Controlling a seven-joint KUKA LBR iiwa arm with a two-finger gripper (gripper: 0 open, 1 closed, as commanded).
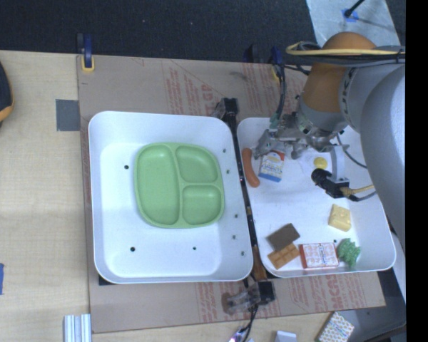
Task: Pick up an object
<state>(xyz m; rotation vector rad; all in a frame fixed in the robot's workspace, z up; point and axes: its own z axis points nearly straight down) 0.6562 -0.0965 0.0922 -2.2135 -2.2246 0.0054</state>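
A small white carton [272, 167] with blue and red print stands in the right bin [364, 234], near its far left corner, beside a hot dog [251, 168]. The hand [289, 144] hangs just over the carton; its grip cannot be told. That bin also holds cheese [340, 217], wafers [283, 245], a red box [319, 256] and greens [349, 251]. The left bin [110, 212] holds a green divided plate [179, 184].
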